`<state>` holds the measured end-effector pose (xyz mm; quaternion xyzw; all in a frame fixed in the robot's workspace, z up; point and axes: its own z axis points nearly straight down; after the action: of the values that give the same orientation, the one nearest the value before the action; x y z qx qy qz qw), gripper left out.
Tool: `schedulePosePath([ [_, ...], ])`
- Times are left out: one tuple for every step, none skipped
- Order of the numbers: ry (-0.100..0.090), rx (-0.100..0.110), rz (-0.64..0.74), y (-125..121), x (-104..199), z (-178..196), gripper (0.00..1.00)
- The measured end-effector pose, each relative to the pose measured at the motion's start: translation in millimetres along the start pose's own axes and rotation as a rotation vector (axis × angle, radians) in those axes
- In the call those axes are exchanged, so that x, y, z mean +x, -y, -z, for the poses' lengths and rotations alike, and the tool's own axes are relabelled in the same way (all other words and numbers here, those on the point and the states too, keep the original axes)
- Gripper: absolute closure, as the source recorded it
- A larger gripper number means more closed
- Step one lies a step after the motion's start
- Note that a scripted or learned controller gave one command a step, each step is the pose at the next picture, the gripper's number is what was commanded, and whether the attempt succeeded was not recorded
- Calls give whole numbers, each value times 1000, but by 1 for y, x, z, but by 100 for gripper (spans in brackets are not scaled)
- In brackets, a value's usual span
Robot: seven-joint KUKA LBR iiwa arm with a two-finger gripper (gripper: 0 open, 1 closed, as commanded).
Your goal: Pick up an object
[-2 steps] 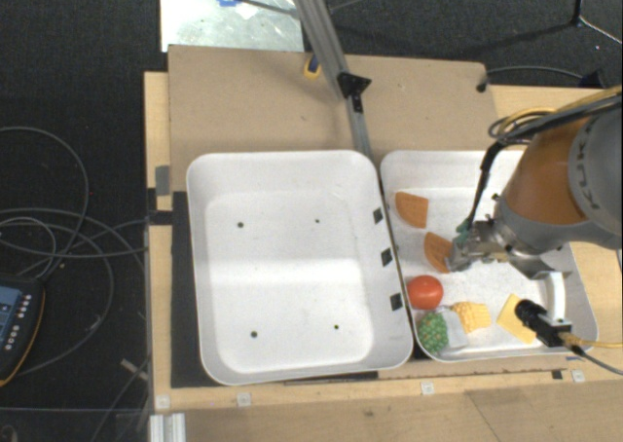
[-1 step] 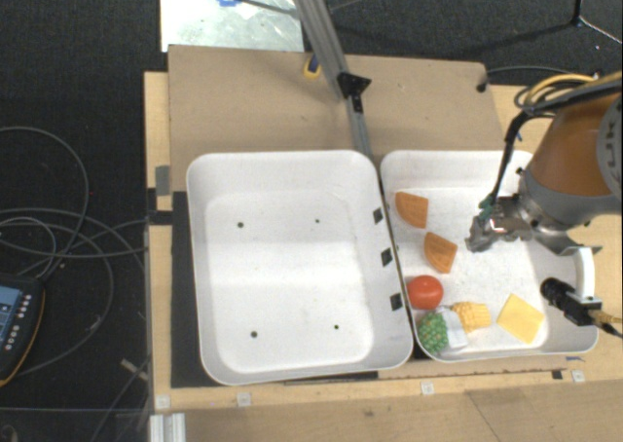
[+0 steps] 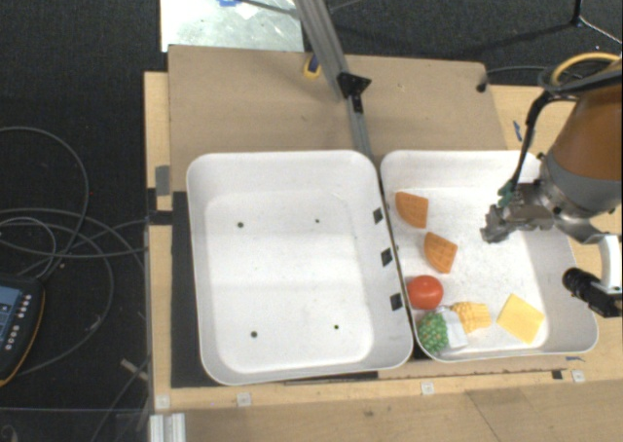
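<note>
The right bin (image 3: 467,172) holds several pieces of toy food. Two orange wedges (image 3: 412,208) (image 3: 440,252) lie near its left wall. Below them sit a red tomato (image 3: 424,291), a green broccoli piece (image 3: 432,333), a yellow corn cob (image 3: 471,314) and a yellow cheese block (image 3: 521,318). My gripper (image 3: 496,229) hangs over the right half of this bin, to the right of the lower orange wedge and above the cheese block. Nothing shows between its fingertips.
The left bin (image 3: 282,265) stands beside the right one, joined by black clips at the shared wall. A grey pole (image 3: 321,26) slants over the bench behind the bins. Cables lie on the floor at left.
</note>
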<state>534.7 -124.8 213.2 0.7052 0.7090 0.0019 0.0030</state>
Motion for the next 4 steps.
schedulePosePath([
  [0, -1, 1, -2, -1, 54, 100],
  [-3, 3, 6, -28, 57, 49, 100],
  [-3, 3, 5, -52, 103, 51, 100],
  [-3, 3, 4, -75, 146, 50, 100],
])
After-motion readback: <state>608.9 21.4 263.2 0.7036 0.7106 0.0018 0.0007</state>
